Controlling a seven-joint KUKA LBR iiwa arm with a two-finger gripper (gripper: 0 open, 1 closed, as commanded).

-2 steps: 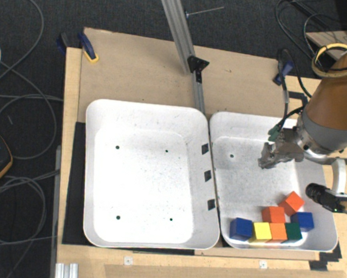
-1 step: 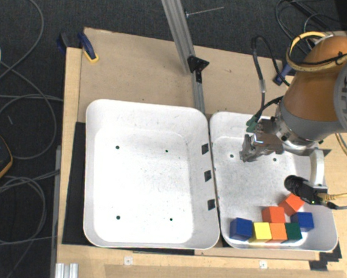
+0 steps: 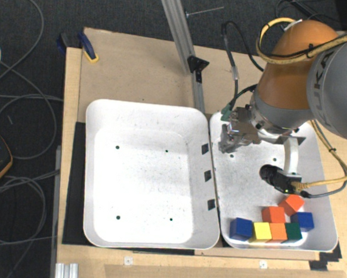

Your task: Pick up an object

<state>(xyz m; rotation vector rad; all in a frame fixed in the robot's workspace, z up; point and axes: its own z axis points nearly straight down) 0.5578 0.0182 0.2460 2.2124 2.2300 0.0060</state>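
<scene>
The arm is reaching in from the right, and its gripper (image 3: pixel 230 141) is hanging over the far left part of the right bin (image 3: pixel 243 172), close to the divide between the two bins. The finger assembly is pointing down at bare bin floor. From this slanted overhead view the tips are merging with the wrist hardware, so whether the jaws are spread or pressed together cannot be told. Nothing is visible between them.

The candidate objects are sitting in the near right corner of the right bin, well apart from the gripper. They are forming a tight cluster: a blue block (image 3: pixel 242 227), a yellow block (image 3: pixel 262 231), an orange block (image 3: pixel 277 231) and a green block (image 3: pixel 293 231) are lining up along the near wall, touching side to side. A second orange block (image 3: pixel 273 214), a tilted orange block (image 3: pixel 293 204) and a smaller blue block (image 3: pixel 305 221) are lying just behind that row.

From the jaws, the cluster is lying toward the near side and to the right. The row's long axis is running left to right along the near wall. The blue block at the left end is the nearest to the gripper and is exposing a free left face, so it is judged the easiest target. The left bin (image 3: pixel 96 177) is holding no blocks.
</scene>
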